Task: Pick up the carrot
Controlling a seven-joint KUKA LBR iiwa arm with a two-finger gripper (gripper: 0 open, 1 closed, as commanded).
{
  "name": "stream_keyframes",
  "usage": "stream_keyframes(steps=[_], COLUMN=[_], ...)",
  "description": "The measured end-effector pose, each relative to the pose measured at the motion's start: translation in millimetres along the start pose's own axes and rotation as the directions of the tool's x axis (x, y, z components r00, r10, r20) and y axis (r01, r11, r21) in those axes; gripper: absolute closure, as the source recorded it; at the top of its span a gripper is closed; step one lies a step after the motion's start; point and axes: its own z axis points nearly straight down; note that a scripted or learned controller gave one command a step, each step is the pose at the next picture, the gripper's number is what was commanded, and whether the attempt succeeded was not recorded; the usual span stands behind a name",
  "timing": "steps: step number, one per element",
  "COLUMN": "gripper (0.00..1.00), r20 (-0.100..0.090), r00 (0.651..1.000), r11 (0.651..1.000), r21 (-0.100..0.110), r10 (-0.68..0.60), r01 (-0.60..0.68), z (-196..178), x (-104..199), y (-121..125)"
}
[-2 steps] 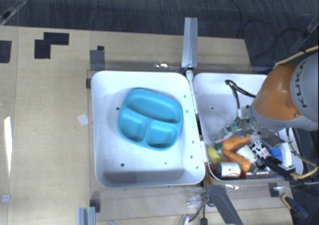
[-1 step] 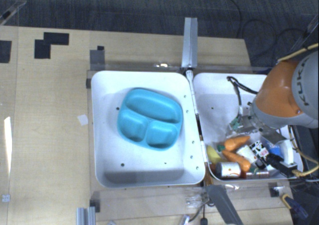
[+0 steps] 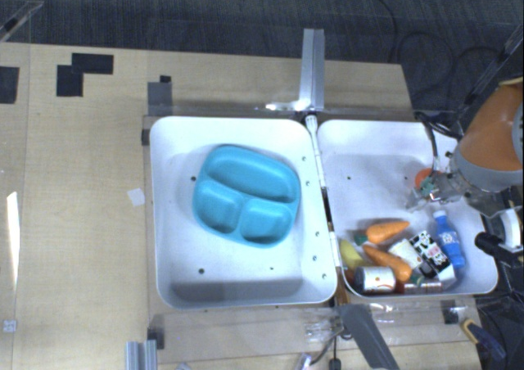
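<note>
In the right bin [image 3: 368, 147], the smooth tapered carrot [image 3: 387, 231] lies near the end effector [image 3: 429, 187], grip state unclear.

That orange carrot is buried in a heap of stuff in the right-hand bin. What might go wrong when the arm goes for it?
1. The carrot lies packed against the can, the black-and-white toy and another orange piece, so the gripper may well grab or knock a neighbour.
2. The pile sits near the right bin's front wall, which may block the descent.
</note>
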Motion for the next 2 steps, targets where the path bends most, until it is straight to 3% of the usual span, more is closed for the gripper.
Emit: stream_keyframes(steps=[1,2], gripper=[1.0,1.0], r20=[-0.005,-0.009], r00=[0.988,0.992], r11=[0.988,0.992], r21=[0.008,0.008], r10=[0.152,-0.13], r01=[-0.152,0.13], z=[-96,-54], x=[64,78], y=[-12,-11])
